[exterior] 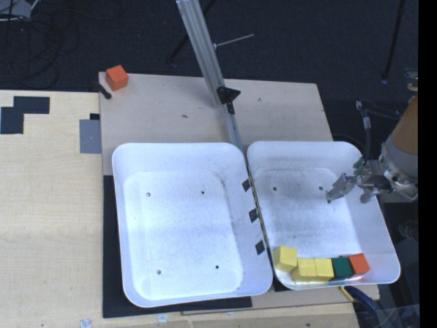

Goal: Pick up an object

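Overhead view of 2 white bins side by side. The gripper (347, 186) hovers at about 3 o'clock over the right bin (300, 157), fingers slightly apart, holding nothing. At 5 o'clock along that bin's near edge sit 2 yellow blocks (286, 257) (314, 268), a green block (341, 267) and an orange block (359, 263)

You look down on a pale wood bench (48, 203) beside a tan board (273, 108), a slanted aluminium rail (201, 43) rising from it, dark floor (307, 26) with cables (41, 33) behind.
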`<act>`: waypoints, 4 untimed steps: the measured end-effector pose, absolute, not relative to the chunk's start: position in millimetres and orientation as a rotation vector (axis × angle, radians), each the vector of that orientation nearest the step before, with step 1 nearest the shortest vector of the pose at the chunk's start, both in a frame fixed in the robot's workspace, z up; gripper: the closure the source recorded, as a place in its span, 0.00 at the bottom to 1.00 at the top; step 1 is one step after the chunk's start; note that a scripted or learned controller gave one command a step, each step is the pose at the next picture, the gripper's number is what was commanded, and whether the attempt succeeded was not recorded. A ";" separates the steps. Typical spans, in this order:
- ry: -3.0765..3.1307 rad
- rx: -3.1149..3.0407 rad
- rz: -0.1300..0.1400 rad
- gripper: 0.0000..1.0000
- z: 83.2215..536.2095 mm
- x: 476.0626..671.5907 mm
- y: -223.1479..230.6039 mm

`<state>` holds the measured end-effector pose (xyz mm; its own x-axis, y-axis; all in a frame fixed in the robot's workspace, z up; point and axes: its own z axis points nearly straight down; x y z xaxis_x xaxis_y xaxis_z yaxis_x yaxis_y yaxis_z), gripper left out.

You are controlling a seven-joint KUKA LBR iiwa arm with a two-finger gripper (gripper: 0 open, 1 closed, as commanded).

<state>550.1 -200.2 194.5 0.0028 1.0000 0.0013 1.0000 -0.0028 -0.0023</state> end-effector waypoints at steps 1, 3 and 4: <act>-2.234 -2.219 -0.009 0.00 258.2 628.4 -162.8; -2.235 -2.206 0.005 1.00 400.5 665.1 -145.7; -2.212 -2.226 0.007 1.00 376.6 623.5 -205.7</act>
